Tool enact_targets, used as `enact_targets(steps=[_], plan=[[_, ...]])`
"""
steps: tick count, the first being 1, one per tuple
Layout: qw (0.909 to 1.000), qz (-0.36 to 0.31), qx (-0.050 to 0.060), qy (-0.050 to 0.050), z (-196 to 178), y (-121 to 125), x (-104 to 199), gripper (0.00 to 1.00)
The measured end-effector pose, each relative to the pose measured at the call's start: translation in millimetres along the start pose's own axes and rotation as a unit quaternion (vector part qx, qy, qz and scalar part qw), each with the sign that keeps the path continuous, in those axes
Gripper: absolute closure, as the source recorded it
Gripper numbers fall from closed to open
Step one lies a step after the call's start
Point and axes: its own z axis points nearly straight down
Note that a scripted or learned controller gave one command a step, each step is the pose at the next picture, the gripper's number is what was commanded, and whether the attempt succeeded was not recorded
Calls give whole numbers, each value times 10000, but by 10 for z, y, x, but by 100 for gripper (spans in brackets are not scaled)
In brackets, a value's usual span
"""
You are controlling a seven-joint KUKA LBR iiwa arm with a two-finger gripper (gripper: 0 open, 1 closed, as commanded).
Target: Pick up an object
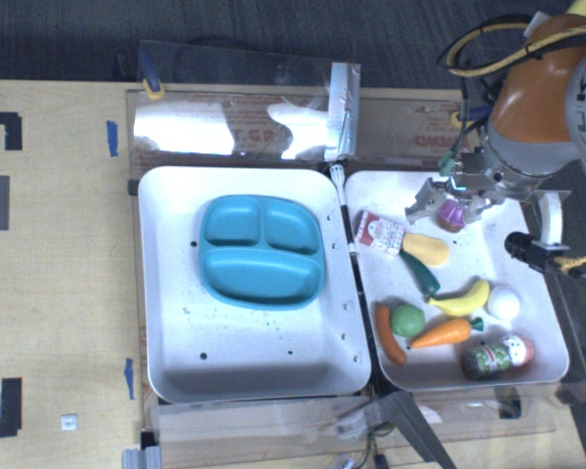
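Hovering over the far part of the right bin: gripper, hung from the grey arm with its orange band, fingers pressed on a small purple object pinched between them; object rounded, purple with a paler top, kind hard to make out, held just above the bin floor near the far wall. Just left of it, a red-and-white packet lying flat; just nearer, a pale yellow piece with a dark green strip trailing from it. Farther toward the near edge: yellow banana, white ball, green round piece, orange carrot, a second orange piece partly tucked under the green one, and a bottle on its side with a green label and red-and-white end. Hidden by the wrist: far right corner of that bin; fingertips themselves small and blurred. Left bin bearing a blue divided tray, three compartments, a few dark specks around it. Beneath all, pale wooden bench with black and blue tape marks; beyond the bins a shiny clear panel, then dark floor; yellow and black cables looping at far right.
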Motion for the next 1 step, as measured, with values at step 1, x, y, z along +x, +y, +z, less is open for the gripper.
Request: enact_targets(steps=[1], plan=[[9956, -934, -30, -11, 1217, -242, -268, 0]])
